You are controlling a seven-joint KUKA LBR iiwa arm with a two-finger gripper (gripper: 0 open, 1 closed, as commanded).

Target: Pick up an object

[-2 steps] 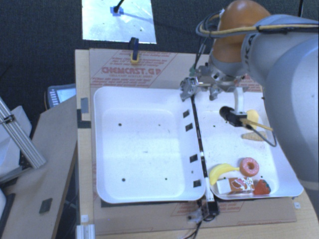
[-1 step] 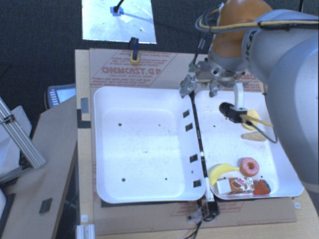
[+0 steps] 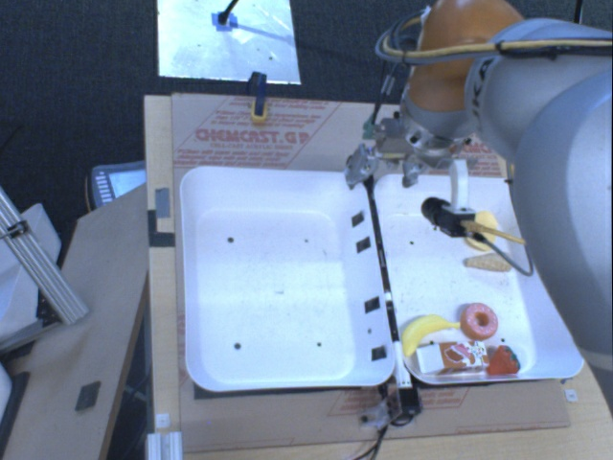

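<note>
From above, the gripper (image 3: 388, 169) hung over the far rim between the bins; whether its fingers were released or clenched, I cannot tell. The banana (image 3: 427, 331), donut (image 3: 479, 320) and box (image 3: 464, 356) lay untouched in the right bin (image 3: 421, 266), so the reach seemed barely begun; next it needed to descend onto one.

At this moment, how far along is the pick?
Nothing looks picked yet. The banana, doughnut and red snack packet lie at the right bin's near corner. The pincer is over the far end of the divider, with nothing seen between its fingers. Reaching, gripping and lifting remain.
</note>
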